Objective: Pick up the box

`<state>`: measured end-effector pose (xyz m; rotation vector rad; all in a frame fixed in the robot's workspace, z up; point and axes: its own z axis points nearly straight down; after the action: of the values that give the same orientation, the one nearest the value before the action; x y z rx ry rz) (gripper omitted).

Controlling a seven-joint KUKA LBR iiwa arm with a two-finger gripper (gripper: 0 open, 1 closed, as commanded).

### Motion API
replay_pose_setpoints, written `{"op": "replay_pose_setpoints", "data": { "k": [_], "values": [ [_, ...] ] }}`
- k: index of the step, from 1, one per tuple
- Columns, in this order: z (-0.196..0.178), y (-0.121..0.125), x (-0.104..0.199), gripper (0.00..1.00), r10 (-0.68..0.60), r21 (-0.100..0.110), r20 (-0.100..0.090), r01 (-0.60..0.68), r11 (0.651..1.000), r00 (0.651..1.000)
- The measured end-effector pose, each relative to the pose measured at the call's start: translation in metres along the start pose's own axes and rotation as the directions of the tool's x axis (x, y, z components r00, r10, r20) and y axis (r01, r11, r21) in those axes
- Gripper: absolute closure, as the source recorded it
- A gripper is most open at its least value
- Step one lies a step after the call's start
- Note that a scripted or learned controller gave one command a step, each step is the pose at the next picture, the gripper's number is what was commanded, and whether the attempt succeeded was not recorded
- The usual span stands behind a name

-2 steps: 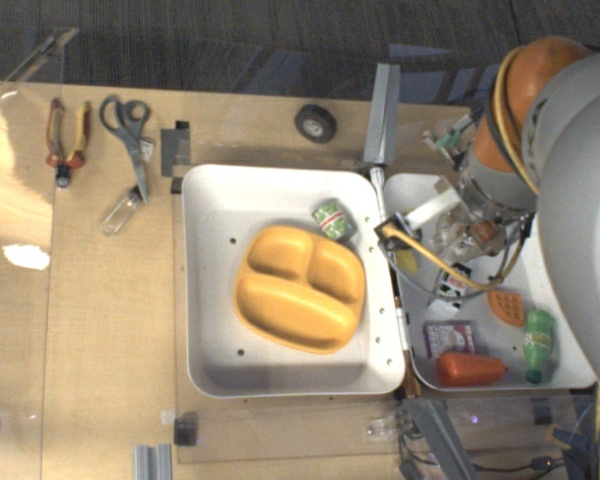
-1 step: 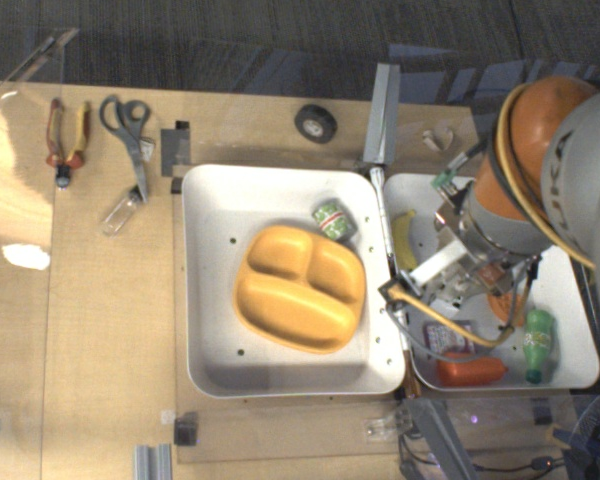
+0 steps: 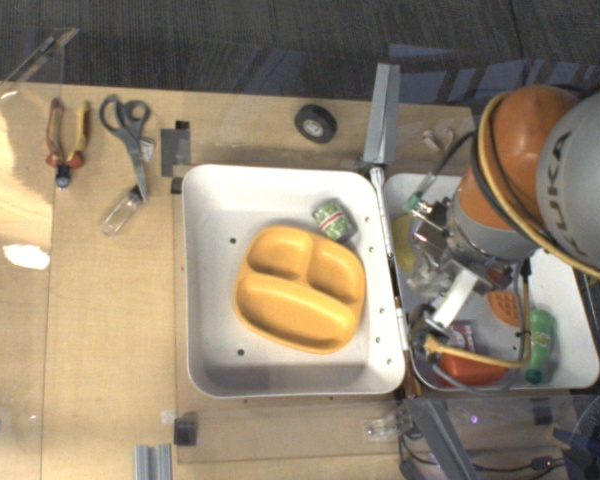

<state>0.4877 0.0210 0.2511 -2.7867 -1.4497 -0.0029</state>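
Observation:
My gripper (image 3: pixel 446 306) reaches down into the right bin (image 3: pixel 580 373) near its left wall, with the grey arm and its orange band (image 3: pixel 520 138) covering much of that bin. Just below the gripper lies a small dark box (image 3: pixel 463 335) with a reddish face, partly hidden by the gripper. I cannot tell whether the gripper touches it. Nothing can be seen held in the gripper.
The right bin also holds a red rounded item (image 3: pixel 475 366), a green bottle (image 3: pixel 540 343), an orange piece (image 3: pixel 503 306) and something yellow (image 3: pixel 404 246). The left bin (image 3: pixel 210 348) holds a large yellow bun-shaped object (image 3: pixel 300 288) and a small green can (image 3: pixel 333 219). Scissors (image 3: pixel 130 133), pliers (image 3: pixel 65 138) and a tape roll (image 3: pixel 316 123) lie on the bench.

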Motion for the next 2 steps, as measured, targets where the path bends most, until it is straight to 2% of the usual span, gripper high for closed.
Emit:
{"op": "replay_pose_setpoints", "data": {
  "k": [1,2],
  "values": [
    [-0.016,0.032,-0.034,1.00,-0.542,-0.003,0.001,0.542,0.840,0.840],
    [-0.027,0.033,-0.032,1.00,-0.545,-0.008,0.001,0.545,0.839,0.839]
  ]
}}
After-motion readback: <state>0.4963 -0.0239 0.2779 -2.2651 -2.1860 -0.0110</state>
